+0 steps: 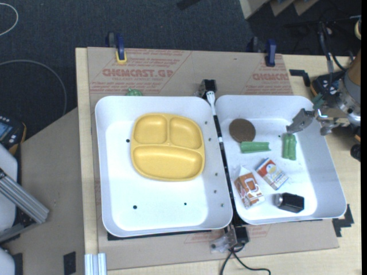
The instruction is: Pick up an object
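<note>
The right bin (321, 171) holds several small items. They are a brown round disc (242, 130), a green stick lying flat (254, 147), a second green piece (289, 147), a red and white box (271, 173), an orange-brown carton (249, 189) and a black object (288, 201). My gripper (312, 124) hangs over the bin's far right corner, just right of and above the second green piece. It is open, with nothing between its fingers (299, 121).
In the left bin (114, 171) lies a yellow divided plate (168, 146). A black divider rail (219, 148) runs between the bins. Blue clamps (119, 43) hold the brown board at the back edge. Cables and the arm's wrist (350, 90) crowd the right side.
</note>
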Action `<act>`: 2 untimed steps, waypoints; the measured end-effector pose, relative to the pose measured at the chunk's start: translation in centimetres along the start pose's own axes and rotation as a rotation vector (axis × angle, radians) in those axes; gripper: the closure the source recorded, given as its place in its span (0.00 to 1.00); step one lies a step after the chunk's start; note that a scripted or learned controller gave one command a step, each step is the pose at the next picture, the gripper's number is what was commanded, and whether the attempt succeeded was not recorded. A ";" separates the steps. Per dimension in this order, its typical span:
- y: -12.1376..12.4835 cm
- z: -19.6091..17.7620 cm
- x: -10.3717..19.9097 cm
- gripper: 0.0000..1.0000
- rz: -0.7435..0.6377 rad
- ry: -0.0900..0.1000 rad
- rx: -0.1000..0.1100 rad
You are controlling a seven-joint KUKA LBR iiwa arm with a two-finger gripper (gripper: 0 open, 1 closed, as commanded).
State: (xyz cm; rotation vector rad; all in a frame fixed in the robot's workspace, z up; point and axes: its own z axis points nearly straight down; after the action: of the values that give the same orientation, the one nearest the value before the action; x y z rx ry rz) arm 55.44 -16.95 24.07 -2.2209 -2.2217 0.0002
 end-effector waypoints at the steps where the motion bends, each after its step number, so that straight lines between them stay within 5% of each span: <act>1: 3.1 14.0 6.1 0.00 -0.006 0.006 0.011; 2: -2.9 5.1 12.7 0.00 -0.006 0.004 0.000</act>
State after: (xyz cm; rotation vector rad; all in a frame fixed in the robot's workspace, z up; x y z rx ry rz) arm 52.52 -4.20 18.92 -2.2118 -2.2263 -0.0045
